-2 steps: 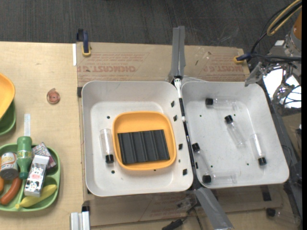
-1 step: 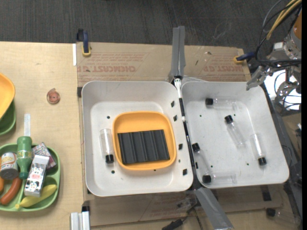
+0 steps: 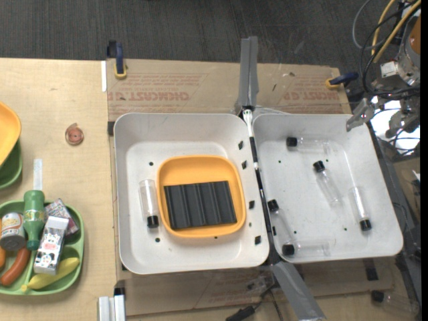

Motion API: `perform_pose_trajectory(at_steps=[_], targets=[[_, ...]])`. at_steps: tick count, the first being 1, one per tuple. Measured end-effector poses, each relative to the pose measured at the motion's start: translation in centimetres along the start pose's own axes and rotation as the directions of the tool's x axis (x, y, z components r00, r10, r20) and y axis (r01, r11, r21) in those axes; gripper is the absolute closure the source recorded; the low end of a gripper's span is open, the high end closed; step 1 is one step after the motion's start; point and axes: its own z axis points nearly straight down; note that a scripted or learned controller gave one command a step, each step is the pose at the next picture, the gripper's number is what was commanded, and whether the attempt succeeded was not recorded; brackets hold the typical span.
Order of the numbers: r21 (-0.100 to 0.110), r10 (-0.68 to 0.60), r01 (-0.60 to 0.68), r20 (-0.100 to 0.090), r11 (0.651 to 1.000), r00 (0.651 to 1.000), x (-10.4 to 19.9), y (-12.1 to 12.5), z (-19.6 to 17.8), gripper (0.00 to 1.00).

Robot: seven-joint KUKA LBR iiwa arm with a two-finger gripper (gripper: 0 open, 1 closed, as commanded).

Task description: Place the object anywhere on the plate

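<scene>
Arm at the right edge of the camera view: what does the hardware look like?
A little of the arm shows at the upper right edge: metallic grey and silver parts, wrapped in loops of black and yellow cable, with a small white tag or connector among them. The tool is too cluttered there to make out.

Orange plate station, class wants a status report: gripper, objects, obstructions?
Gripper parked at right bin's far right edge, finger state unclear. Dark ridged block on orange plate; one vial beside plate, more vials in right bin. No obstruction seen.
</scene>
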Motion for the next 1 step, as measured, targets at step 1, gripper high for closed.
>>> perform_pose_trajectory(at_steps=[1], targets=[[-0.002,-0.167,0.167,0.000,0.986,0.986,-0.27,0.03,-0.10,0.00]])
